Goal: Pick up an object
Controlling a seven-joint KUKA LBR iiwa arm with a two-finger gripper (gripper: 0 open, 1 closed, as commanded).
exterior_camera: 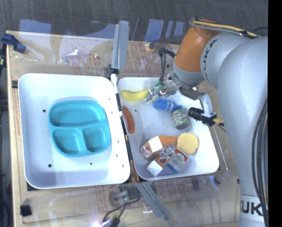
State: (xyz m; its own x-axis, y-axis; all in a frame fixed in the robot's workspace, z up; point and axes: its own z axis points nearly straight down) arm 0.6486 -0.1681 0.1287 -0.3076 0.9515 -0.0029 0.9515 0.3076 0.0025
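- The pincer point(156, 91) hangs low over the far left part of the right-hand shallow white plastic bin point(212, 161); whether it is parted or closed, and whether it grips anything, I cannot tell, as the parts are small and blurred there.
- Just left of the pincer lies a yellow, curved, smooth toy banana point(134, 95), near the bin's far left corner.
- Just right of and nearer than the pincer lies a small blue bottle-shaped object point(166, 105), tipped on its side.
- Right of the blue one sits a small grey-green can-like cylinder point(180, 118).
- Along the bin's left wall lies a slim reddish-orange sausage-shaped piece point(128, 119).
- In the near half of this bin a cluster is packed close together: a round yellow scalloped disc point(188, 143), an orange tapered carrot-like piece point(167, 140), a white and red printed carton point(152, 147), a small colourful printed box point(171, 157) and a white cube point(154, 168).
- The left-hand shallow white plastic bin point(32, 103), with rounded corners and a smooth matte floor, holds one turquoise plastic divided tray point(78, 126) with three compartments, one long on the far side and two smaller on the near side.
- Both bins rest side by side on the pale counter point(74, 56).
- The grey arm with its orange band point(195, 46) comes in from the right.
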